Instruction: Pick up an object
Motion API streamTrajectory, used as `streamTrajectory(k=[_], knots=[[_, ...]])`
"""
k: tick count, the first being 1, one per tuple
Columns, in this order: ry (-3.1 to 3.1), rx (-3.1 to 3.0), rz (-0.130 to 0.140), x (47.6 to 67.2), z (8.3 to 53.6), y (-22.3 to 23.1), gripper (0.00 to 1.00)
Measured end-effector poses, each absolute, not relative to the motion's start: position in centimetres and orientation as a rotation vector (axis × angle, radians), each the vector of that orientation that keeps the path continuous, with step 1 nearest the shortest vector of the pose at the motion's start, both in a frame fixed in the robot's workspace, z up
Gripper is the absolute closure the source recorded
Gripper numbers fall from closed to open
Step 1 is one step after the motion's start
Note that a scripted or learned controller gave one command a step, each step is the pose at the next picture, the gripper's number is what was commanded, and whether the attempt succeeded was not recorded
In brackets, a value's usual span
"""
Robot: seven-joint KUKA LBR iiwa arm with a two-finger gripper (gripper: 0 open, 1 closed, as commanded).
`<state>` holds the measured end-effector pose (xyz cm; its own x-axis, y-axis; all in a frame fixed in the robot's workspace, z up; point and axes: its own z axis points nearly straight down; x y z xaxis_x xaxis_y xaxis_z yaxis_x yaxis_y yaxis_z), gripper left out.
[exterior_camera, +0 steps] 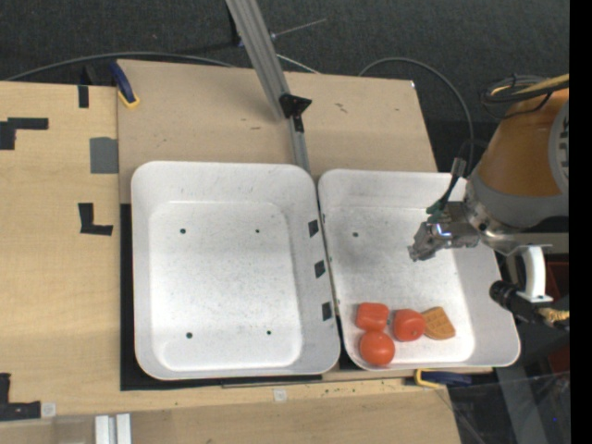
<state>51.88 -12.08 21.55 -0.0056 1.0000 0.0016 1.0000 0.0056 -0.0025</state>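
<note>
Three red tomato-like pieces lie in the right bin [388,202] near its front edge: one [372,315], one [408,325] and one [376,348]. A tan bread-like piece [438,323] lies just right of them. My gripper [427,245] hangs over the right bin's right-middle part, behind the pieces and well apart from them. Nothing shows between its tips.
The left bin [222,266] sits beside the right one. A slanted metal rail [264,49] reaches down to the back edge between the bins. Black clips [319,268] line the seam. Cables run behind the bench.
</note>
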Motion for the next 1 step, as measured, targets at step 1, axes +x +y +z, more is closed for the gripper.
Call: streamTrajectory(k=[1], knots=[[-2.227, -2.212, -0.001, 51.67, 22.7, -7.06, 1.0]])
